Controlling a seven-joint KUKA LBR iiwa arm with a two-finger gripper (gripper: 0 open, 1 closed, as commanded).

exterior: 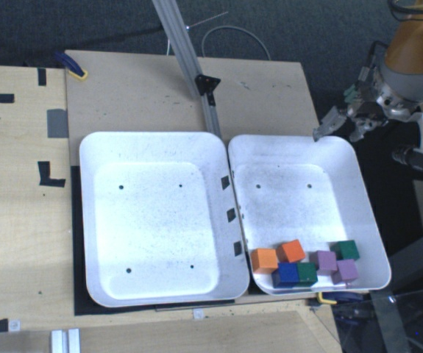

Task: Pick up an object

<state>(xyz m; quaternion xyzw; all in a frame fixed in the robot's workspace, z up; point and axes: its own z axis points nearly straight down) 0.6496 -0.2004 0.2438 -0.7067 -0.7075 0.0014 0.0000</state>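
The blocks are sitting in a tight cluster at the near end of the right bin (358,190): an orange block (265,259) touching a second orange block (292,251), a blue block (288,273) just beside a dark green block (307,272), two purple blocks (326,260) (347,271) and a green block (346,250) at the cluster's right end. None is lifting off the bin floor — all are resting where they lie. The left bin (93,160) is lying alongside, touching the right one along the middle seam.

My gripper (341,123) is hanging past the far right corner of the right bin, well apart from the cluster, and I am carrying nothing in it; whether it is wide or narrow I cannot tell at this size. I am judging the pick as not yet begun — approach, descent, closing and lift are all remaining
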